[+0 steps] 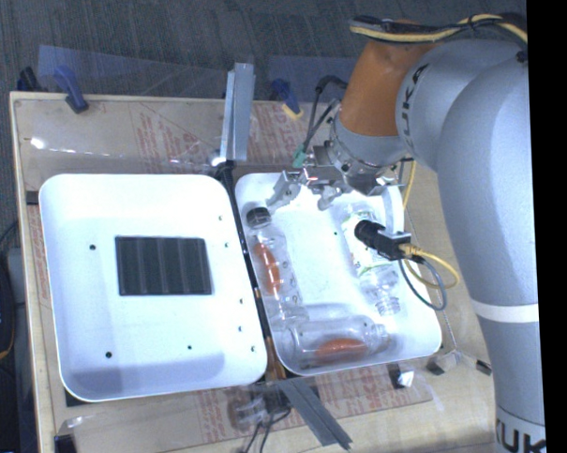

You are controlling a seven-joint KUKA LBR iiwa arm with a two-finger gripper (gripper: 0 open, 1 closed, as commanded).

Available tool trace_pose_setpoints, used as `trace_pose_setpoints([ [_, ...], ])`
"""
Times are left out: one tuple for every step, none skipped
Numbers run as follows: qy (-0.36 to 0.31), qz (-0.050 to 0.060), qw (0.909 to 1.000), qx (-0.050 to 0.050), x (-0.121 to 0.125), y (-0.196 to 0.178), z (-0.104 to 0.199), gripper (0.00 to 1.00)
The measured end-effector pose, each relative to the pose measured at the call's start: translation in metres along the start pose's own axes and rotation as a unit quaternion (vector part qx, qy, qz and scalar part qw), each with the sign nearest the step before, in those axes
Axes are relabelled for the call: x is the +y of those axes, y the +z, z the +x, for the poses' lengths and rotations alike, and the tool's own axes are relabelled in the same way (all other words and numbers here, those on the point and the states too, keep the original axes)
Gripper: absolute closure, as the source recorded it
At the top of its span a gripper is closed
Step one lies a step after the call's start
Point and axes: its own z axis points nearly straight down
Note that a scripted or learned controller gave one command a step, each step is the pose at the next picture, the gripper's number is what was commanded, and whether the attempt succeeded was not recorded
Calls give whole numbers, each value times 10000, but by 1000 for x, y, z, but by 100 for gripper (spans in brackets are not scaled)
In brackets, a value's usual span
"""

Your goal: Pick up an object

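We are hovering our gripper point(305, 184) at the top of the right bin point(427, 341), fingers spread wide and holding nothing. Bottles point(335, 339) are lying below it; we should be centring over one before closing.

Bright, even overhead light washes the two shallow white plastic bins point(144, 368) almost to blankness, though a soft grey shadow pools along the near wall of the bin farthest from the end effector point(300, 183). Glare glints on the clear plastic bottles point(330, 336) below the end effector. The dark floor beyond the pale wooden counter point(120, 125) looks grainy; focus is soft overall.
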Motion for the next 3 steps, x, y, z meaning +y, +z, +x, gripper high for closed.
trace_pose_setpoints([
  [352,4,9994,0,-13,25,-84,0],
  [43,-18,10000,1,-62,7,-93,0],
  [-452,-1,9990,7,-47,52,-92,0],
])
